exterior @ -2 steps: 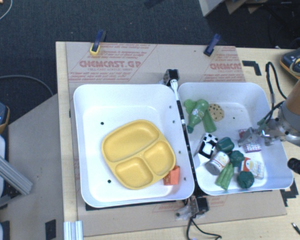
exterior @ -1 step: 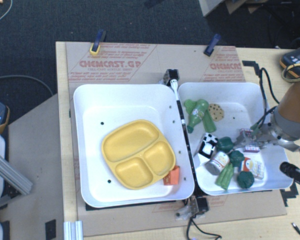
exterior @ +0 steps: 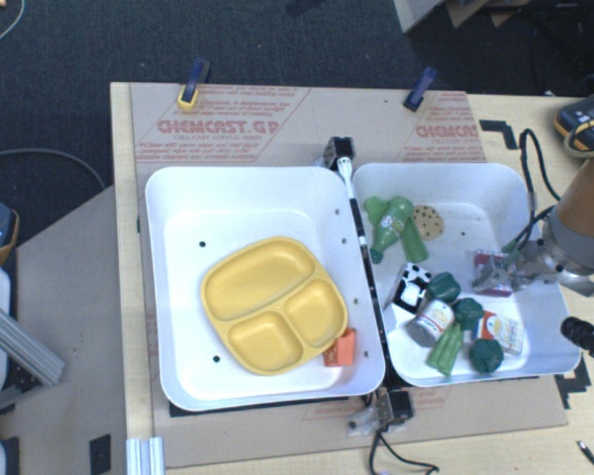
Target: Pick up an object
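Two white bins sit on cardboard. Over the right bin [exterior: 453,178], the gripper [exterior: 497,273] hangs beside a green bottle [exterior: 445,348], likely light, rigid, slippery; best pinched mid-body.

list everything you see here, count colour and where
bins: 2, white, side by side on the bench
divided tray: 1, yellow, middle of left bin
small block: 1, orange, left bin, touching tray's near right edge
squeeze toy: 1, green, right bin, far left
cookie: 1, tan, spotted, beside green toy
black-and-white item: 1, right bin, left side
can: 1, silver and red, right bin, near side
clamps: 2, blue, bench's far edge
gripper: 1, grey, low in right bin
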{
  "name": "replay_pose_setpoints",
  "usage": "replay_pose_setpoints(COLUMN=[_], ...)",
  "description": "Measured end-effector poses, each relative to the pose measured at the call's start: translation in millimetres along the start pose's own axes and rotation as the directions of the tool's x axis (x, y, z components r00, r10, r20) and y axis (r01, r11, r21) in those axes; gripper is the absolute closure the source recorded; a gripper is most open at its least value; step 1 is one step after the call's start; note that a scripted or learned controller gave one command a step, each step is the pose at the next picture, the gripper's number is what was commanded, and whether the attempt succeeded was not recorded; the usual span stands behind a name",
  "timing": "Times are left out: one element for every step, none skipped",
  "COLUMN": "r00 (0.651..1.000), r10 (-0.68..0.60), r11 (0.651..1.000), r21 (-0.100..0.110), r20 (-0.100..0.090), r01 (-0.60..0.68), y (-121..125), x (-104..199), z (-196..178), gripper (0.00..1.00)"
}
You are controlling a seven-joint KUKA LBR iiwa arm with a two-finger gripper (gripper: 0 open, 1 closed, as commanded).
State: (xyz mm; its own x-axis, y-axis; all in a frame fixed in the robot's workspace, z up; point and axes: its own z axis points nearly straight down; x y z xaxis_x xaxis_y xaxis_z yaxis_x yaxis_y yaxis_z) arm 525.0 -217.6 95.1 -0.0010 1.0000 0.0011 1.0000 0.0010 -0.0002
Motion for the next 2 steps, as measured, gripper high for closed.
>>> replay_pose_setpoints(r00=[1.000,1.000], r10=[0.001,0.001], r11=[1.000,1.000], r21=[-0.005,-0.007], r20=[0.004,0.005], r01=[-0.001,-0.001], y=[1,2], x=[-2,-7], z=[-43,-87], gripper=[1.00,1.00])
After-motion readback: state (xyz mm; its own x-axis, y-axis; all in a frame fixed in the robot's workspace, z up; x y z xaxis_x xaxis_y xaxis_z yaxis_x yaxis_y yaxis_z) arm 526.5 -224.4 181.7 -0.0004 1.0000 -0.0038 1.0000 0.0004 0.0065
